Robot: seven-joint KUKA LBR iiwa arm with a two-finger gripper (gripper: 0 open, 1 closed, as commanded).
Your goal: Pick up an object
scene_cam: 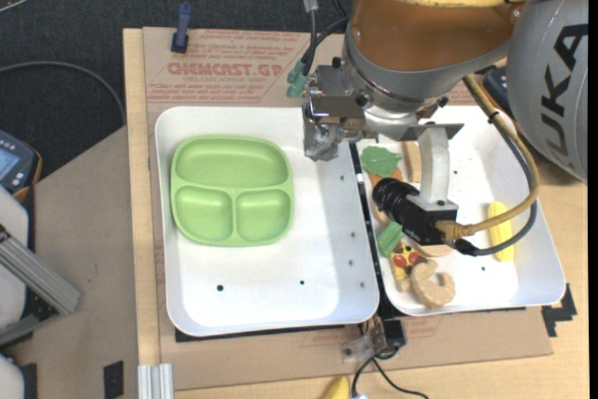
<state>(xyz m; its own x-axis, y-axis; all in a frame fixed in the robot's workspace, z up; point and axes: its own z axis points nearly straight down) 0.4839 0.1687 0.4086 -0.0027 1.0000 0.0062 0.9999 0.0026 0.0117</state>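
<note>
My gripper point(381, 143) hangs below the big orange wrist, over the back left part of the right bin point(533, 271), close to the divider between the bins. Just under it lies a pale green piece point(378, 161) with a brownish piece point(412, 160) beside it. Toward the front sit a small red and yellow item point(404, 258), a dark green item point(390, 237) and a tan ring-shaped item point(433, 285). A yellow banana-like item point(501, 225) lies at the right side. The arm hides much of that bin's back.
The left bin point(308, 280) holds a green divided plate point(231, 191) in its left half. A black cylinder with a yellow cable point(411, 212) juts from the wrist over the right bin. Both bins rest on a brown board point(224, 61).
</note>
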